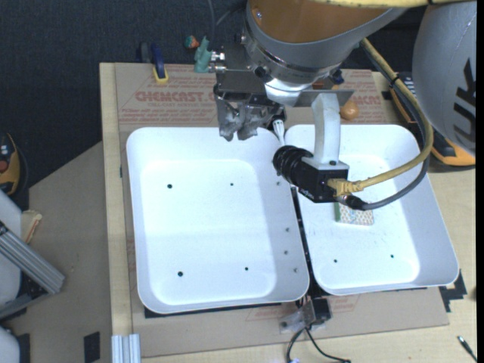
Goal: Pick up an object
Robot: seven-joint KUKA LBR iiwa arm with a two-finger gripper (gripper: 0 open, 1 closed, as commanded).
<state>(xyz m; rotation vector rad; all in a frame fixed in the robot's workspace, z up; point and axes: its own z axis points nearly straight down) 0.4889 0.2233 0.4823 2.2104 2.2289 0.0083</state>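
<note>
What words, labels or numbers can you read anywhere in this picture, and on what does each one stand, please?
"CHEMCAST": red letters on the brown board behind the left bin; the letters after it are hidden by the claw.
More red print on the same board behind the right bin: cut off by the arm, unreadable.
Small patterned card in the right bin: too small to read any text.
</note>
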